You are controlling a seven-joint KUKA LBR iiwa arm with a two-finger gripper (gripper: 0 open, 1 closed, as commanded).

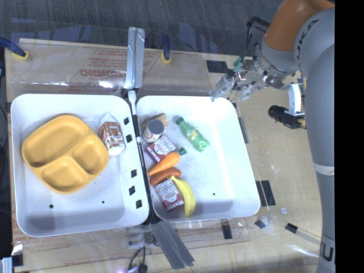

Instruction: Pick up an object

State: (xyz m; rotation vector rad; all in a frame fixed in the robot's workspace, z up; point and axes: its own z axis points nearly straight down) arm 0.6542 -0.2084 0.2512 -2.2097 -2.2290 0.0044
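Note:
My gripper (226, 90) hangs over the far right corner of the right bin (227, 169), with nothing visible between its fingers. In that bin lie a green bottle (191, 134), a small can (153, 130), an orange carrot (164, 163), a yellow banana (186, 195) and two dark red packets (161, 147) (169, 194). They cluster along the bin's left side, well left of and nearer than the gripper.
The left bin (68, 209) holds a yellow divided plate (63, 152) and a small brown-and-white carton (112, 135). A metal divider post (135, 58) rises between the bins at the back. The arm's grey body (318, 95) fills the right side.

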